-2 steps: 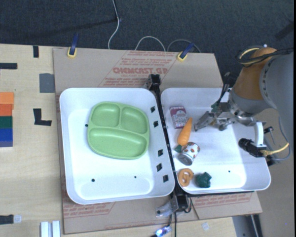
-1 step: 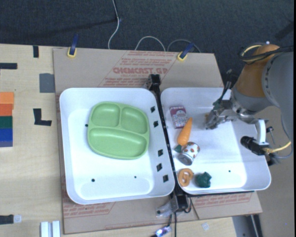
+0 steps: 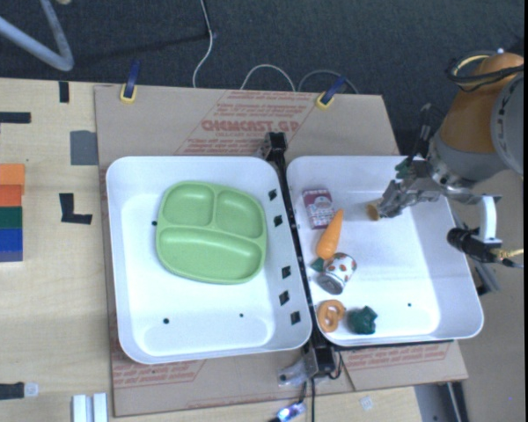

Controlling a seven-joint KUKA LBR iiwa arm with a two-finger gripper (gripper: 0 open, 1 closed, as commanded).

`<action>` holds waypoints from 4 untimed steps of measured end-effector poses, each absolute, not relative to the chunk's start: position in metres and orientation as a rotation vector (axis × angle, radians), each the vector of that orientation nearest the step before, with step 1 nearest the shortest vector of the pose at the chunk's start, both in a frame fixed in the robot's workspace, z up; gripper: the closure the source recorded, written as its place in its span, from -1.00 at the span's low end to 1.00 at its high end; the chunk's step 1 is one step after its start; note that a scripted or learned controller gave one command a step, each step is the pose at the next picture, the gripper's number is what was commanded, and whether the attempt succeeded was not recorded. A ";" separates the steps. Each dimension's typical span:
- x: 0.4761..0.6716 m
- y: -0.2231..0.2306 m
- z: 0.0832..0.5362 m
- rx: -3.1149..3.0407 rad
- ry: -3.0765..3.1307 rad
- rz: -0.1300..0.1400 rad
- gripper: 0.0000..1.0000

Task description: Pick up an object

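Note:
My gripper hangs over the upper right part of the right bin, pointing down and to the left. A small tan object shows right at its tip; whether it is held is unclear. To the gripper's left an orange carrot lies in the bin, with a small red and white packet above it. Below the carrot a small can lies on its side. Near the bin's front edge sit an orange ring-shaped pastry and a dark green item.
The left bin holds a green divided plate. A black divider runs between the bins. Coloured blocks stand at the far left of the bench. The arm's grey and orange wrist rises at the right.

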State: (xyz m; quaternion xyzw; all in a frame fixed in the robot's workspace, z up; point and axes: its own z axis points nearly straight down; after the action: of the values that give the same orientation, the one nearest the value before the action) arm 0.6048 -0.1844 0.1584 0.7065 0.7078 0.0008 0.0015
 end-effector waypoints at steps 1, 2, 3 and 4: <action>0.605 -0.185 0.201 2.217 2.221 0.002 1.00; 0.606 -0.185 0.255 2.216 2.221 0.003 1.00; 0.611 -0.137 0.259 2.215 2.228 0.002 1.00; 0.620 -0.074 0.259 2.214 2.231 0.002 1.00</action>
State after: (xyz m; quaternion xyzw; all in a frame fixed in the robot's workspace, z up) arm 0.6201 -0.0745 0.2595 0.7044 0.7098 0.0006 -0.0005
